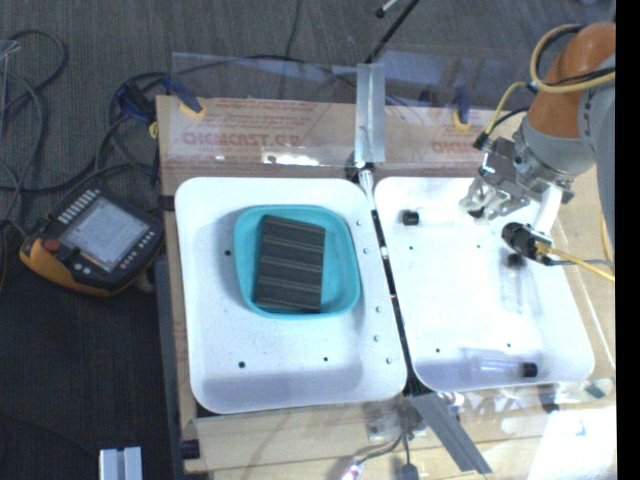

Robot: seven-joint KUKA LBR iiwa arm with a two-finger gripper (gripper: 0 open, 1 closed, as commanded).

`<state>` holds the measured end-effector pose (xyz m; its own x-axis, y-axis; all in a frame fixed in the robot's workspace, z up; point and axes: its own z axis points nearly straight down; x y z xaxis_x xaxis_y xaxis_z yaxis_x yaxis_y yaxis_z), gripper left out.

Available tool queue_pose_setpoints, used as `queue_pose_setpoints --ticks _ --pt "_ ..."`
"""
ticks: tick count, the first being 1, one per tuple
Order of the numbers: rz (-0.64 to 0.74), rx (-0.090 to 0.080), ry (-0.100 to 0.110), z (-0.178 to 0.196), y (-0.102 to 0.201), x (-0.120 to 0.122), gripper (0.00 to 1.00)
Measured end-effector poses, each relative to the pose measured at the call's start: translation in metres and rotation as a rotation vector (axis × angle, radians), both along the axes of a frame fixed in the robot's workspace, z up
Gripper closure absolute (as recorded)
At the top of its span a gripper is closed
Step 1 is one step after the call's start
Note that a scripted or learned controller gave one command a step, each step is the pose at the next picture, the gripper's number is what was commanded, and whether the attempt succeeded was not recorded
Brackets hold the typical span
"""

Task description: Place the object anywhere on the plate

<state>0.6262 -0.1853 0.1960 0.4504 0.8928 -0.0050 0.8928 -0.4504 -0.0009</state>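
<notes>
- Biggest stuff first: two white bins side by side. The left bin (210, 358) sits well off to the gripper's left as the camera sees it, and the right bin (470, 308) is the one the gripper is hanging over, up near its far right corner.
- The arm (575, 78) comes in from the right, orange band up top, grey wrist angled down toward the right bin.
- The plate (345, 258) is the teal one in the middle of the left bin, so well apart from the gripper, across the divider between the bins.
- The object (290, 263), a dark ribbed rectangular block, is lying flat on the plate, pretty much centred, with teal rim visible all around it. From how it lies, I'd call the placing part basically done.
- The gripper (490, 200) is over the far end of the right bin. Honestly can't tell if it's released or clenched from this angle, the tip is a jumble of grey and white. Nothing visibly in it that I can make out.
- Small bits near the tool: a little black thing (409, 218) on the bin floor just to its left, and a clear tube with a dark cap (497, 365) lying near the bin's front edge.
- What's left, I'd guess: nothing much, maybe just the arm parking itself.
</notes>
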Motion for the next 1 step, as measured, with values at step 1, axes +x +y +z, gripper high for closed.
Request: queue_pose_setpoints --ticks 1 --pt "0.0 0.0 -0.001 0.0002 0.0 0.0001 0.0"
